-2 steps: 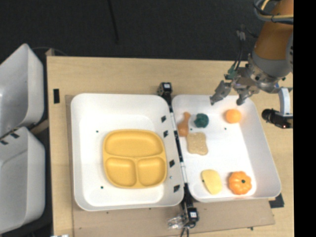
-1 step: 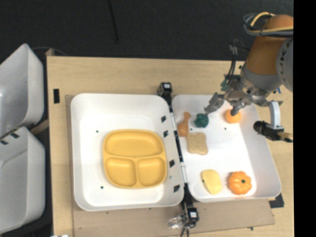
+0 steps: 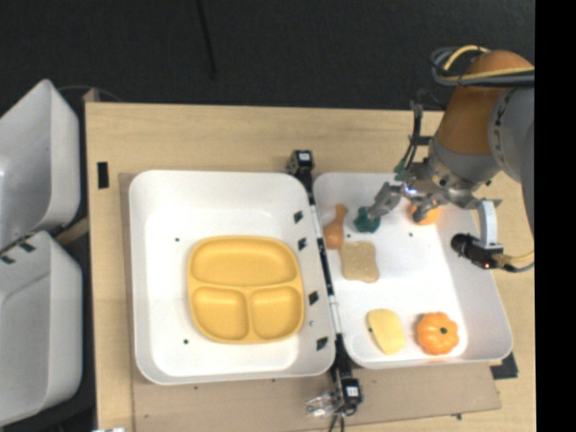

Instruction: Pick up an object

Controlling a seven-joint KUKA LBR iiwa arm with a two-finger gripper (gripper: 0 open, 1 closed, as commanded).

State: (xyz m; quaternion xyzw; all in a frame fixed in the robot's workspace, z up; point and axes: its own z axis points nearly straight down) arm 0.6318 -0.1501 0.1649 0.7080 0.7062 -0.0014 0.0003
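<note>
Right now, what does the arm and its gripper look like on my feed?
The arm is grey with a broad orange band above the wrist. A yellow cable loops over its top, and thin dark cables run down beside the wrist. The gripper is metal-grey with slim fingers tipped in teal-green.

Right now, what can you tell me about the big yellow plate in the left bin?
The yellow plate is a rounded rectangle that looks like smooth plastic. Raised ridges split it into three sections: one long section across the far side and two smaller ones side by side nearer the camera. No food shows in any of them. It lies flat, right side up, near the middle of the left bin, toward its right wall, resting on the bin's white floor. Nothing else touches it.
</note>
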